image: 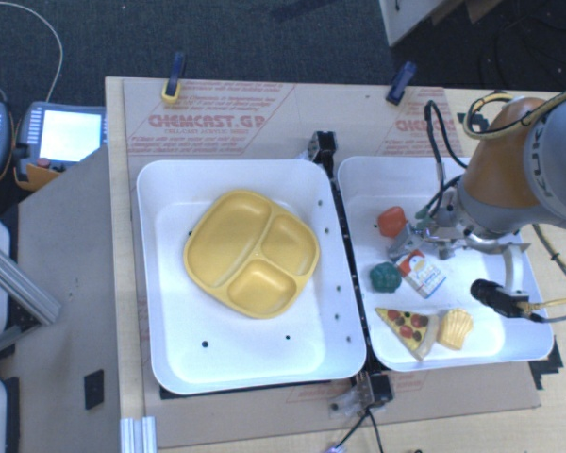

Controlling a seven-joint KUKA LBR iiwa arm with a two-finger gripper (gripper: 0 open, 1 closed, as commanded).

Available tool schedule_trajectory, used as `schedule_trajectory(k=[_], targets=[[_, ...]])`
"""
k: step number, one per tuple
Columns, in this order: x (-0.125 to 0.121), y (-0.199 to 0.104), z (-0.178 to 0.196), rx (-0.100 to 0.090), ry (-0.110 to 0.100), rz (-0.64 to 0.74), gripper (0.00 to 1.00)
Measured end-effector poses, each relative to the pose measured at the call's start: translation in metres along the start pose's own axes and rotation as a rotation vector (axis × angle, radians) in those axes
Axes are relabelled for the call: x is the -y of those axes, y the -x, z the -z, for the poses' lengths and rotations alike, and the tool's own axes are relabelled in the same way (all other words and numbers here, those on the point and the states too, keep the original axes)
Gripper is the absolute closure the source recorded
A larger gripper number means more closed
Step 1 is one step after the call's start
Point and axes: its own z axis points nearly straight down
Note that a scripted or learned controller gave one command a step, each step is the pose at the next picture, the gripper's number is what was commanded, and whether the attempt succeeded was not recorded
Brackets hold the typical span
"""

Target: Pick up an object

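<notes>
The right bin (524, 347) holds a red-orange round toy (391, 221), a dark green lump (386, 276), a small white and red carton (423, 274), a pizza slice toy (406, 326) and a pale yellow ridged piece (456, 328). My gripper (408, 244) reaches in from the right and hangs low over the bin, between the red toy and the carton, just above the carton's upper end. I cannot see anything held between its fingers.
The left bin (170, 328) carries a yellow divided plate (252, 252) near its middle. A black clamp (323, 144) sits at the top of the ridge between the bins. Cables run along the right bin's far side.
</notes>
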Motion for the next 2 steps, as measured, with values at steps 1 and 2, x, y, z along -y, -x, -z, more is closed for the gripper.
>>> schedule_trajectory(k=[1, 2], targets=[[-0.001, 0.000, 0.013, 0.002, 0.005, 0.000, 1.00], [0.000, -0.002, 0.076, 0.004, 0.012, 0.003, 1.00]])
